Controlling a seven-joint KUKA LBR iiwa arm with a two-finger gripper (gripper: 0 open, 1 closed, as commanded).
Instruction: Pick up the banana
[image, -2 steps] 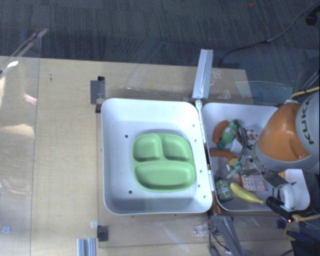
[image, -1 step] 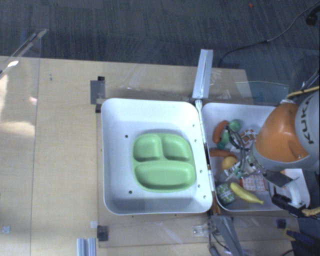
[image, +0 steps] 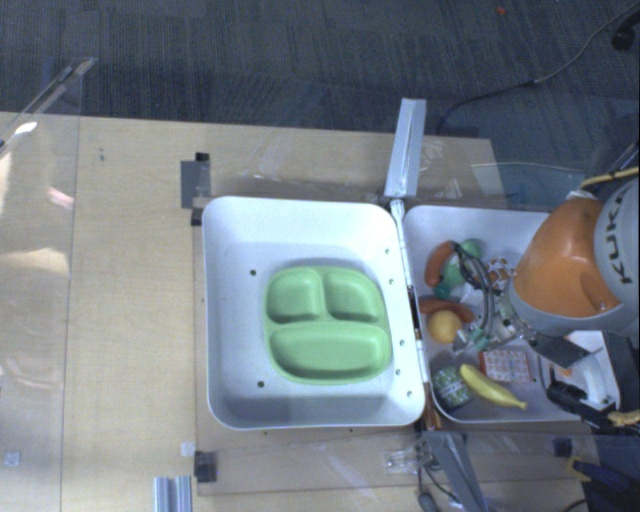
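Lying on the floor of the right-hand shallow white plastic bin (image: 600, 372), near its front wall, the small curved yellow banana (image: 491, 387) looks untouched, so the pick seems not yet made: reaching, closing and lifting are all left to do, as far as I can judge. Its skin is smooth and matte, tapering to a thin tip at the right. Just beside its left end sits a dark round tin with a greenish label (image: 449, 388), and behind it a flat red-and-white printed packet (image: 505, 366). Further back lie a round yellow-orange fruit (image: 441, 325) and a glossy red-orange oblong piece (image: 438, 265). The two-finger gripper (image: 487, 318) of thin dark metal hangs above this clutter, apart from the banana; whether it is open or closed I cannot tell. In the left white bin (image: 228, 300) rests a pale green moulded tray with three compartments (image: 327, 322).
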